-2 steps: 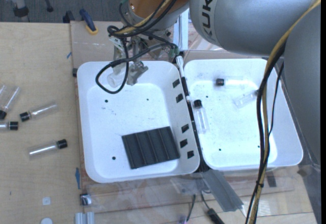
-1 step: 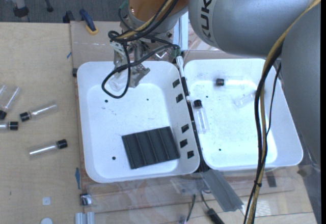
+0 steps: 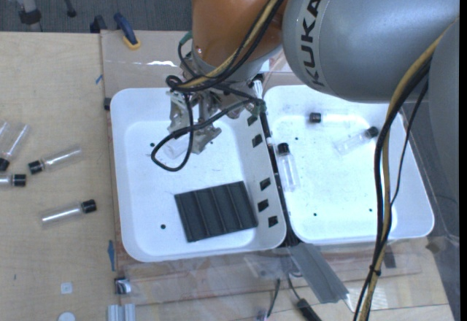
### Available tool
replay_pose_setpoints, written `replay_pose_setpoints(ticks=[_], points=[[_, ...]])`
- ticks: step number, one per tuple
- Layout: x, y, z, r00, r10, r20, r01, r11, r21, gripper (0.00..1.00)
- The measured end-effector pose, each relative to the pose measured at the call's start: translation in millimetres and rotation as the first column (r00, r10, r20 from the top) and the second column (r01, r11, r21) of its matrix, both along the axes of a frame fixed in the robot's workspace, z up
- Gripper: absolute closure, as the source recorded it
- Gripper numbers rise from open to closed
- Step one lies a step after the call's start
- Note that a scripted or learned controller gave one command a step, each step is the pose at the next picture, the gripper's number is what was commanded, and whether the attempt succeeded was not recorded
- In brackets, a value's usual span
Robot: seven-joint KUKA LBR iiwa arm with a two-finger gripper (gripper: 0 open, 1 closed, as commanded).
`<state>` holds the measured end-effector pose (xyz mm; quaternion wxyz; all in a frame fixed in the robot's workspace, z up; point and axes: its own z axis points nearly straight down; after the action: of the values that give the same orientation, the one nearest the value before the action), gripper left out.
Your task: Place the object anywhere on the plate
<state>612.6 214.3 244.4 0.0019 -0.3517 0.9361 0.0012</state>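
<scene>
End effector (image 3: 191,122) low over left bin (image 3: 131,166), above black ribbed plate (image 3: 215,211).
Cannot tell if it was apart or together. Clear vials w/ black caps lay in right bin (image 3: 408,188), one (image 3: 286,165) near divider.

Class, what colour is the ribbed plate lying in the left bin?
Dark grey, nearly black; the camera view shows the ribbed plate clearly.

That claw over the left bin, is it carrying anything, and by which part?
It cannot be told. The gripper hangs over the left bin, tangled in black cables, and nothing can be made out between its tips.
</scene>
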Motion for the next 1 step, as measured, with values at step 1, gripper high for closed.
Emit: replay_pose_setpoints(ticks=[1], points=[[-71.6,-22.6,28.4,0.992,-0.125,-0.002,0.125,0.992,-0.002,1.0]])
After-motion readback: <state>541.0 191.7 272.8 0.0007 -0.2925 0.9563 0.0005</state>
